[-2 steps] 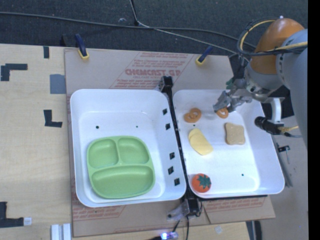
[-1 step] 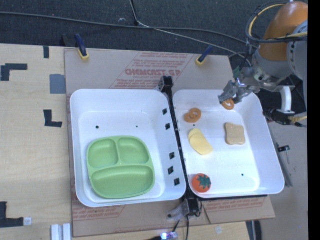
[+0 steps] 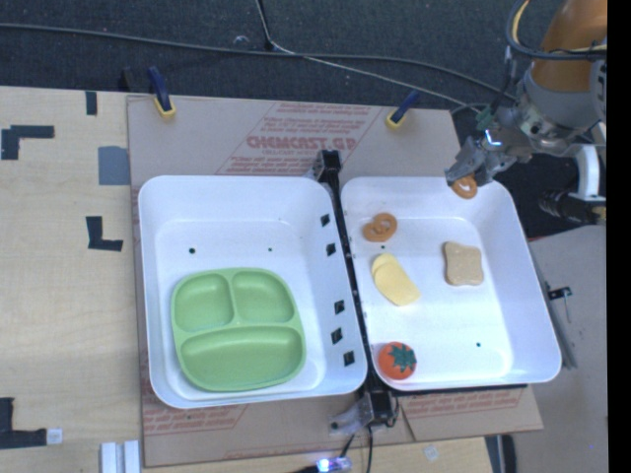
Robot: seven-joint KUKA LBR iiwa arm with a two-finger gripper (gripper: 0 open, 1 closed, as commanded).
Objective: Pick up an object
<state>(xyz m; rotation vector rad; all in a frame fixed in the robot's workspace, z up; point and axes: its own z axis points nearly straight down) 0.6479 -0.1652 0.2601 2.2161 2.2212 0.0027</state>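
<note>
Two shallow white bins sit side by side on a brown cardboard sheet (image 3: 296, 141), which lies on a pale wooden bench (image 3: 59, 294). The left bin (image 3: 158, 205) holds a green divided plate (image 3: 238, 329) toward its 7 o'clock corner; the plate's edge runs close to the bin's near wall, while the far half of that bin's floor is bare. A black divider strip (image 3: 340, 274) runs between the two bins.

The right bin (image 3: 527, 294) carries four small things, well apart from one another: a brown ring-shaped pretzel (image 3: 380, 228) at about 10 o'clock on its floor, a yellow wedge (image 3: 394, 280) just below that, a tan slice of toast (image 3: 462, 264) toward 2 o'clock, and a red tomato (image 3: 397, 361) near the wall at 7 o'clock. The middle and the 4 o'clock part of this bin's floor are open.

The arm (image 3: 567, 37) comes in from 2 o'clock of the view. Its gripper (image 3: 465, 179) hangs over the far rim of the right bin, at the bin's 1 o'clock corner. A small orange-brown ring (image 3: 465, 187) shows at the fingertips, seemingly pinched between them, with the fingers drawn close around it. From the gripper, the toast lies toward 6 o'clock, the pretzel toward 8 o'clock
</note>
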